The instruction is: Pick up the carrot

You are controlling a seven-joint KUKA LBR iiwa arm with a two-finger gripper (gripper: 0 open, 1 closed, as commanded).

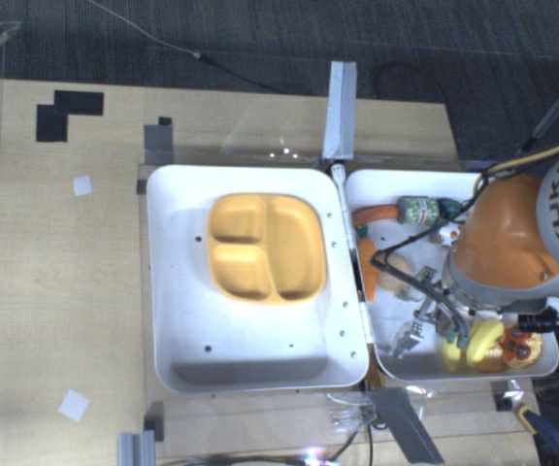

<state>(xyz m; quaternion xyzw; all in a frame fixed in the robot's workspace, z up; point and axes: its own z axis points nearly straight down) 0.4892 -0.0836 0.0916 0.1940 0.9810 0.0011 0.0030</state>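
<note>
The carrot (377,213) is a slim orange piece lying across the far left corner of the right bin (396,365), next to a small green bottle (425,209). The gripper (413,335) hangs low over the near left part of that bin, well short of the carrot and nearer to me. The arm's orange band (508,236) and grey wrist cover the bin's right half. Nothing shows in the gripper.
A second orange object (367,265) lies along the right bin's left wall, with black cable crossing it. Yellow and red toy food (483,343) sits at the near right. The left bin (173,289) holds a yellow divided plate (265,246).
</note>
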